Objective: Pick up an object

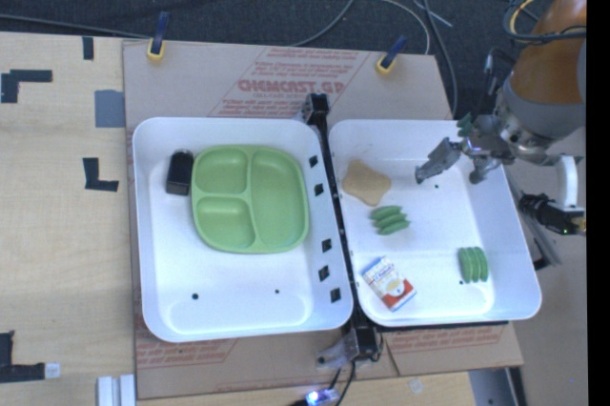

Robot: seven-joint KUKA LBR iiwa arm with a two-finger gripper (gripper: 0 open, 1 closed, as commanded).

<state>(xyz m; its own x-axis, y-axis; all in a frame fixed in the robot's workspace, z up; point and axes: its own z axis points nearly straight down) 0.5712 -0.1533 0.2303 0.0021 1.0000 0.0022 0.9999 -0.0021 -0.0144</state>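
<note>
The grey two-finger gripper point(456, 162) is hanging over the upper right part of the right shallow white bin point(505, 233), reaching in from the right on the grey arm with its orange band point(562, 13). Its two dark fingers point(434, 162) are standing spread apart, one pointing left and down toward the bin floor, the other sitting closer to the bin's right wall. Nothing is lying between them and they are touching no object.

Left of the gripper and slightly lower, a tan, roughly square sponge-like block point(366, 182) is resting near the divider between the bins. Below and left of the gripper, a small green pea-pod-shaped toy point(390, 220) is lying just beneath the tan block. Directly below the gripper, well apart from it, a second green ridged pod toy point(473, 264) is lying near the bin's lower right corner. Further down and to the left, a small white carton with red and blue print point(388, 283) is lying tilted by the bin's front edge.

Far to the left of the gripper, in the left shallow white bin point(238, 309), a light green plastic plate with three compartments point(251, 199) is lying flat, and a small black block point(179, 172) is sitting just beside its left rim
</note>
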